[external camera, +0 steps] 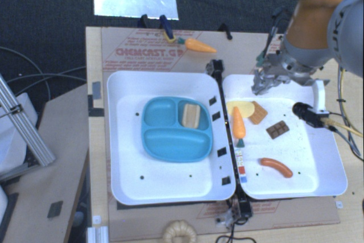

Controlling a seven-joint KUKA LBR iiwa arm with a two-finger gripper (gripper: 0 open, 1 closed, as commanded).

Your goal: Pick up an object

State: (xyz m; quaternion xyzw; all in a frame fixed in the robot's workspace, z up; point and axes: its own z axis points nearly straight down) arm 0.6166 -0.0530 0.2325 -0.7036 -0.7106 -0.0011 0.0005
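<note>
Cracker (258,112) lies at 6 o'clock, just below the gripper (263,86); carrot (239,122) runs 12-to-6 beside it. Finger spread: cannot tell.

Bench (142,45) bears 2 white bins (128,179); carrot (199,45).

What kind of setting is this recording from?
Likely a robotics lab bench: a grey and orange robot arm reaches over two shallow white bins holding toy food, such as a plastic orange carrot, with loose cables around.

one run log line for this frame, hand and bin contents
hand: over right bin's far edge, nothing seen held | right bin: carrot, cracker, chocolate, sausage
</note>
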